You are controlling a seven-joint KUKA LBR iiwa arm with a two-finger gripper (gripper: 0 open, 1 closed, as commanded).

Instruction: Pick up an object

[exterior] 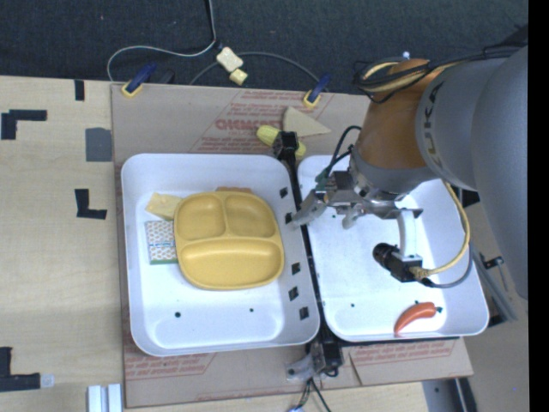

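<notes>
Pepper (417, 316): your nearest target, an orange chili-shaped toy, lies near the front edge of the right bin (455, 320).
Axis: long axis runs roughly left-right, green stem end pointing right and slightly up.
Hand (343, 209): hovers near the divider, well apart from the pepper; whether it is released or clenched, you cannot tell.
Risk: closing along the length, you would likely pinch air or nudge it into the wall.

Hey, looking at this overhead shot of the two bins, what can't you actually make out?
- Gripper, camera view: the arm's bulk covers it, so its state is unreadable.
- Flat items in the left bin: partly under the yellow divided tray, too small to identify.
- Right bin: its upper part sits behind the arm.
</notes>
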